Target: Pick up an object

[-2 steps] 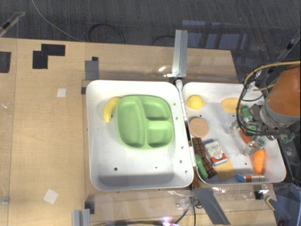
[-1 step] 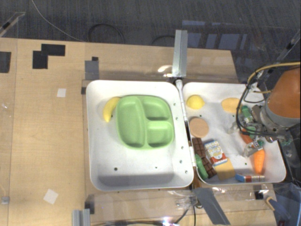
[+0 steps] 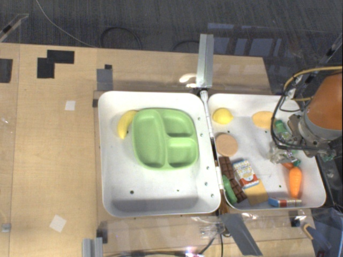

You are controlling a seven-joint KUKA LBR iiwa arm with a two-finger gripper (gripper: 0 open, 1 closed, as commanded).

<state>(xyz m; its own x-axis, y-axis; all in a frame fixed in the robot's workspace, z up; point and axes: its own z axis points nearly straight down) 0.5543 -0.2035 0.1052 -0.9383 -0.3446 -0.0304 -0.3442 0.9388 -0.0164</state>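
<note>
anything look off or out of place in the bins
Mostly ordinary clutter. The one oddity: a banana in the left bin lies wedged against the green divided tray, partly hidden by its rim.

Two shallow white plastic bins sit side by side: the left bin and the right bin. In the left bin lies a light green divided plastic tray, with a yellow toy banana at its edge. The right bin holds a yellow lemon-shaped toy, a pale orange oval piece, a tan round disc, a dark brown chocolate-bar piece, a small white carton with red and blue print, a mustard-yellow block, an orange toy carrot with a green top and a blue-and-red marker-like stick. The bench is light wood with black square markings. The arm is grey with an orange band.
</note>
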